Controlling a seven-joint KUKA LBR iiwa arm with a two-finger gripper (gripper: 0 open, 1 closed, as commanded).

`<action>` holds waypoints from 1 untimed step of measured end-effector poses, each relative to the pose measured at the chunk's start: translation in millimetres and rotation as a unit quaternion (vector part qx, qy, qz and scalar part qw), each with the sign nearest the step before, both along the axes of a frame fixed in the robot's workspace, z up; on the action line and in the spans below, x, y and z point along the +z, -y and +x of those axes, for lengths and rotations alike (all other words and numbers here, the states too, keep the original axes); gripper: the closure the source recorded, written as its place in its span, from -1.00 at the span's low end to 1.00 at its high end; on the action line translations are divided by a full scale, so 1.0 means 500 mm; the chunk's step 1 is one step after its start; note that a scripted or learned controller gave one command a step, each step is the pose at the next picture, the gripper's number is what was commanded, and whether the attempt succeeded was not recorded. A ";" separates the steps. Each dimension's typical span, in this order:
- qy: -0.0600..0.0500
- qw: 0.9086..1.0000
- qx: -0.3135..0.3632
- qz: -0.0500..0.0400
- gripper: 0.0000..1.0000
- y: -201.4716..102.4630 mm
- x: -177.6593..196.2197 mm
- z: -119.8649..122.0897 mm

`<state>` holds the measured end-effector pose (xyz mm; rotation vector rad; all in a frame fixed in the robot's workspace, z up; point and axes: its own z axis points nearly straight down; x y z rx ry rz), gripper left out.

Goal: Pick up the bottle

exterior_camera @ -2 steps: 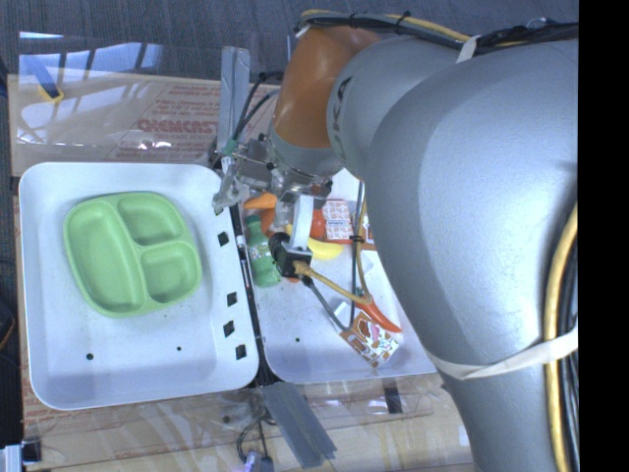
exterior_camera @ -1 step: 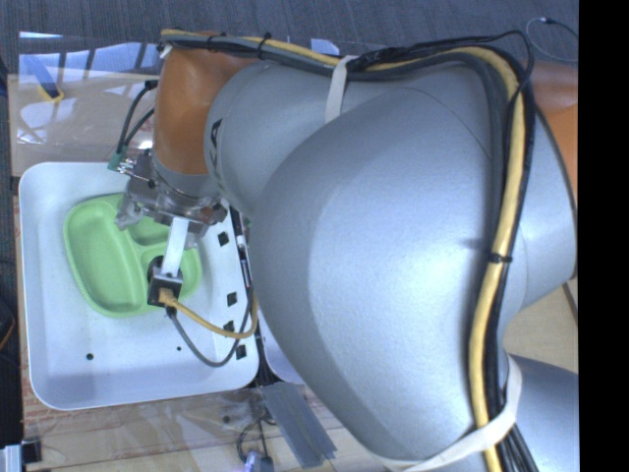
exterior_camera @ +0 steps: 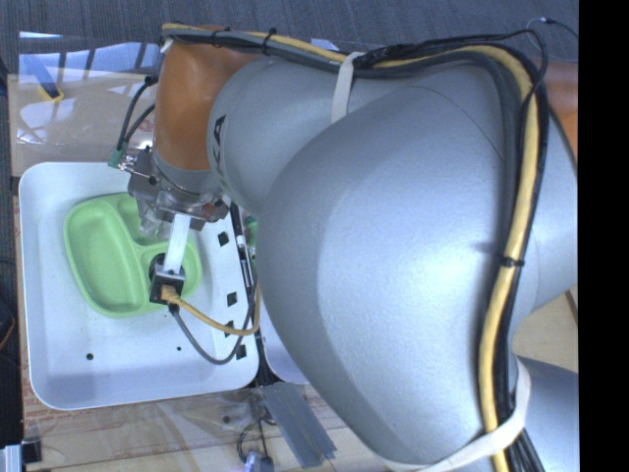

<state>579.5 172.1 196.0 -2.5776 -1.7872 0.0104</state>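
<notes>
In white bin: grn dish under jaws.

Arm over white bin, green dish, perhaps plastic, inside

I see the wooden bench carrying a white bin; inside that bin a green dish lies left of centre

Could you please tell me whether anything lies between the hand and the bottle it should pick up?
I cannot tell where the bottle is, because the arm covers much of the bins. Directly beneath the hand lies a green dish in the left bin.
</notes>
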 end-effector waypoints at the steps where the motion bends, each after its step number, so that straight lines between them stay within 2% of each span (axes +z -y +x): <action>1: 0.001 1.000 -0.021 -0.001 1.00 0.088 -0.206 -0.026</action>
